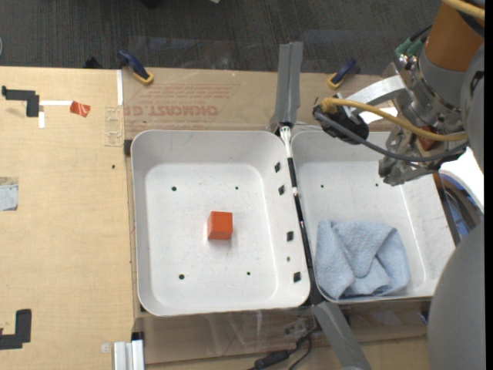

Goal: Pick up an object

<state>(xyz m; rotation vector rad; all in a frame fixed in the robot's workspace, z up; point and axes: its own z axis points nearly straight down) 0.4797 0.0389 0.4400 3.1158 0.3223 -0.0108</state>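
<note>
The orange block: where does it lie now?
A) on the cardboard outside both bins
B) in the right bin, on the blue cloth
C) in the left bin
C: the orange block rests on the floor of the left bin, while the blue cloth lies in the right bin.

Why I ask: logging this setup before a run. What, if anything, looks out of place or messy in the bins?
Only the light blue cloth stands out: it lies crumpled in the right bin. The orange block sits squarely in the left bin.

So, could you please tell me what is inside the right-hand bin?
A crumpled light blue cloth lies in the right bin's near corner. Whatever might sit beneath its folds is covered.
</note>
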